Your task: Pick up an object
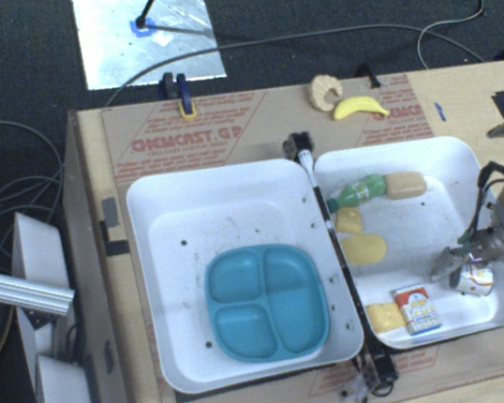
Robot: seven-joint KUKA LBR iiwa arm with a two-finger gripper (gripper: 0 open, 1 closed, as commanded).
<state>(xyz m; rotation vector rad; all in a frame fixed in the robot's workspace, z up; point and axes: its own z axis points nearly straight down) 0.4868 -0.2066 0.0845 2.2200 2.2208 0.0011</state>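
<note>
Two items nearest, against the right bin's (414, 147) front wall: yellow block (382, 316), red-and-white box (417, 308). Just behind, small white-and-orange ball (479, 282) beneath the gripper (460, 267); grip state impossible to tell. Farther back, yellow lumps (363, 246), green bottle (360, 192), tan sponge (406, 185). Blue divided plate (268, 300) in left bin (220, 180).

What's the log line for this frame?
arm: over right bin | gripper: low, near small white object | grasp: unconfirmed | blue tray: left bin

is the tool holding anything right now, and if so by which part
Cannot be told. The tool is low in the right bin, over a small white and orange thing, but nothing shows plainly in its grip.
</note>
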